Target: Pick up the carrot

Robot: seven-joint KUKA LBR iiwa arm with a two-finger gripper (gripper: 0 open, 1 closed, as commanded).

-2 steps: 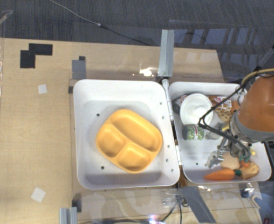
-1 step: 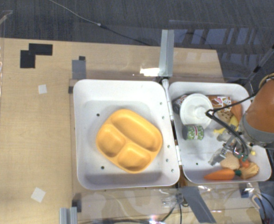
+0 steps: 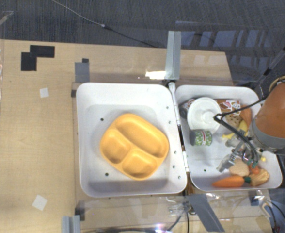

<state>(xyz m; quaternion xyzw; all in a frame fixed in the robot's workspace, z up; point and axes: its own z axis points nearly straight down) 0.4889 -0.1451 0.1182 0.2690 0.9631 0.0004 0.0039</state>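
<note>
We find the gripper (image 3: 228,163) low in the right bin (image 3: 197,176), just above the carrot (image 3: 228,182); whether it is wide or narrow we cannot tell. Left to right: the left bin (image 3: 89,130) holds a yellow divided plate (image 3: 134,145). The right bin holds a white cup (image 3: 203,113), a can (image 3: 201,138), and the carrot against its near wall.

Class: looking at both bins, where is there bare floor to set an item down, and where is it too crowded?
Left bin: bare floor rings the yellow divided plate, widest at its corners. Right bin: a bare patch between the small can and the carrot. Its right half, under the gripper, is crowded.
</note>
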